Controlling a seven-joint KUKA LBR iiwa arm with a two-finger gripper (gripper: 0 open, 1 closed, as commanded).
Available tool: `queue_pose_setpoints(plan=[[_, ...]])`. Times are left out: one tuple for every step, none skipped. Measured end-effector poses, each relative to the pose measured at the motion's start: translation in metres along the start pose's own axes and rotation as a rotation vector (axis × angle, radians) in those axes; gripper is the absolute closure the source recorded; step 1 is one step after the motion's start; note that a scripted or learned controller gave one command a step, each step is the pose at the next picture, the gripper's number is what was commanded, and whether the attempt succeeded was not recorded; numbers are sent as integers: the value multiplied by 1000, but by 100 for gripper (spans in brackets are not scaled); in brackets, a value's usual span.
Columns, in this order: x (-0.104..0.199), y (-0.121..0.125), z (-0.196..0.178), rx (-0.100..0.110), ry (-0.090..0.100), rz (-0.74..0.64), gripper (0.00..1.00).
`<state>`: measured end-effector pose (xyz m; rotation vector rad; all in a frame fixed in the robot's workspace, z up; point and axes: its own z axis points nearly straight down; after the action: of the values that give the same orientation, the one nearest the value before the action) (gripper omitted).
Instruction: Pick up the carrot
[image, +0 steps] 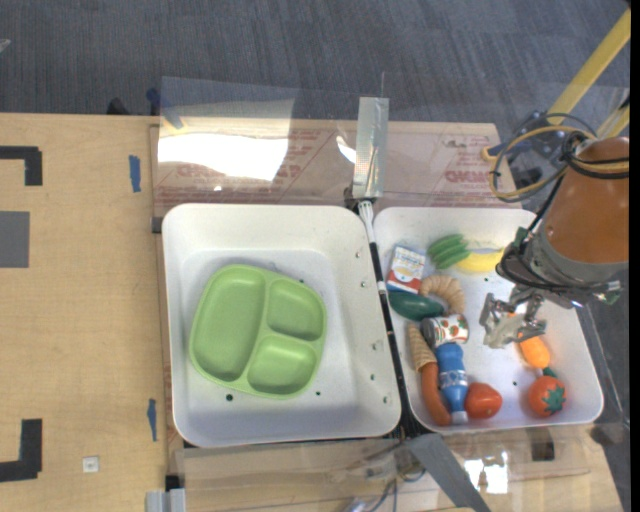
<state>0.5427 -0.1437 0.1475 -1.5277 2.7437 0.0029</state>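
The carrot (535, 352) is a short orange piece lying on the floor of the right bin (585, 345), near its right wall. My gripper (512, 326) hangs just up and left of it, low over the bin. Its two metal fingers stand apart, so it is open with nothing between them. The carrot's upper left end sits close to the right fingertip; I cannot tell whether they touch. The orange-banded wrist (595, 205) covers the bin's upper right corner.
The right bin also holds an orange-red fruit with a green top (547, 394), a red tomato (483, 400), a blue bottle (452, 372), a long red-orange piece (432, 392), a cone (420, 345), green vegetables (447, 249) and a carton (406, 266). A green divided plate (258, 327) lies in the left bin.
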Motion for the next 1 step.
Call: queue_pose_setpoints(plan=[[-1,0,-1,1,-1,-1,0]])
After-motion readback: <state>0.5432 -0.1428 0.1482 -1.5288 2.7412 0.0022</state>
